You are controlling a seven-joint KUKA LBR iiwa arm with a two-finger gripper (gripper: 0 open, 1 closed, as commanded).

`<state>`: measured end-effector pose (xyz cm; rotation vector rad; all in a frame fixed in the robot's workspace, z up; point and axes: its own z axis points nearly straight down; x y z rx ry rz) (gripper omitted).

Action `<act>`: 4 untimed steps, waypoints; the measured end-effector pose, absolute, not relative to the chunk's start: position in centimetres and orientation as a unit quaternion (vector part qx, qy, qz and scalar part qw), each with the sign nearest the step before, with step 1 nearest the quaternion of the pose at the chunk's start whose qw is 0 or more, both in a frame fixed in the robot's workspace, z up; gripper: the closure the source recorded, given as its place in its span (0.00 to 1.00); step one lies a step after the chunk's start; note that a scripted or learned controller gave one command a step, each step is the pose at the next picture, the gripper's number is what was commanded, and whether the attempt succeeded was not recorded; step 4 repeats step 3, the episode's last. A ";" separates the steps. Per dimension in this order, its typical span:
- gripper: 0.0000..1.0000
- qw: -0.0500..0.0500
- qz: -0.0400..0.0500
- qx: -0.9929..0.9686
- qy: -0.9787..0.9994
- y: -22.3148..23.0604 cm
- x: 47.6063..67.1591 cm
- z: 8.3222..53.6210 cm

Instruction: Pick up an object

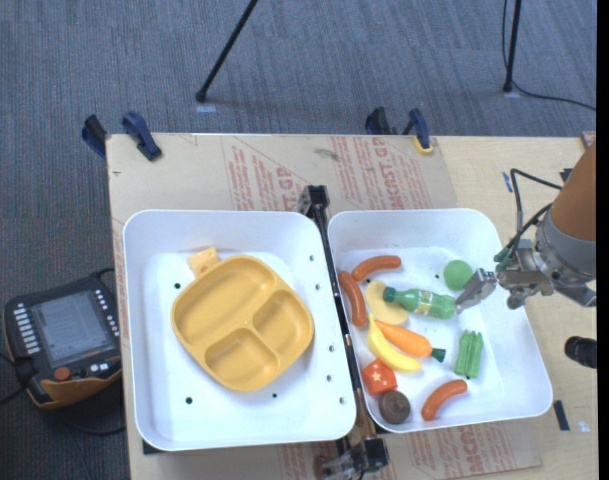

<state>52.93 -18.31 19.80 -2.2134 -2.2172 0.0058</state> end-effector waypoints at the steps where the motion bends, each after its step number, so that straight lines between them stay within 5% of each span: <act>1: 0.00 0.005 0.003 -0.706 -0.708 -7.9 50.9 8.4; 2: 1.00 0.008 0.004 -0.708 -0.706 -7.9 50.9 9.0; 3: 1.00 0.003 0.002 -0.706 -0.708 -4.0 52.9 18.4; 4: 1.00 0.003 0.002 -0.706 -0.708 -4.0 52.9 18.4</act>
